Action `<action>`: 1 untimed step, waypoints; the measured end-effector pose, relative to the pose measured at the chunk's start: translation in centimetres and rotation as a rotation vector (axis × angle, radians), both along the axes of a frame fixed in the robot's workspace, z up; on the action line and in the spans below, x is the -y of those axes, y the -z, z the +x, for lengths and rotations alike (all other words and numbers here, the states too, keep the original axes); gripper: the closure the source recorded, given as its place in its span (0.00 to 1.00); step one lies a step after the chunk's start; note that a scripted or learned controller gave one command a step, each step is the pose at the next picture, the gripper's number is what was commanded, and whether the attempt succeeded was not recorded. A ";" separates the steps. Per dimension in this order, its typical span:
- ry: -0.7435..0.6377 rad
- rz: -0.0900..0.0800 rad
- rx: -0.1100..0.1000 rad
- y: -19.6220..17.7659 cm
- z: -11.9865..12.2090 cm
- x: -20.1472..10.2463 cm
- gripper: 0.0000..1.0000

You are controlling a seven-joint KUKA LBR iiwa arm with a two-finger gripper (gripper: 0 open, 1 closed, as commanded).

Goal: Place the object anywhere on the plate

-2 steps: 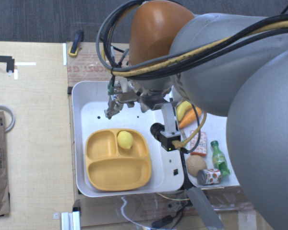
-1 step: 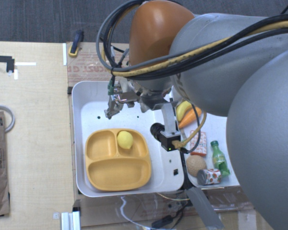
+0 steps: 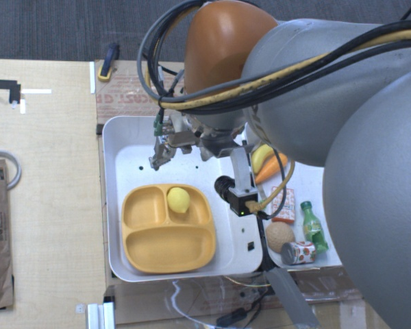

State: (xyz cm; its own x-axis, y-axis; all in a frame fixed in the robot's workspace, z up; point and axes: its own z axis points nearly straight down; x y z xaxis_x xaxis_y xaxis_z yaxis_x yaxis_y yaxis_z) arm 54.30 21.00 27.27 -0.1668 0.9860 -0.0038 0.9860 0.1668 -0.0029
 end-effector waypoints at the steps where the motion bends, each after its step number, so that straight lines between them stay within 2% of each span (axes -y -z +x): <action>1: 0.000 0.000 0.000 0.0 0.0 0.0 0.00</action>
State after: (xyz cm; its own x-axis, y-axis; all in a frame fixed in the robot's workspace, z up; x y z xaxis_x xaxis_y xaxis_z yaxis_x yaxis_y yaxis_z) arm 54.30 21.00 27.27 -0.1668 0.9860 -0.0038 0.9860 0.1668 -0.0029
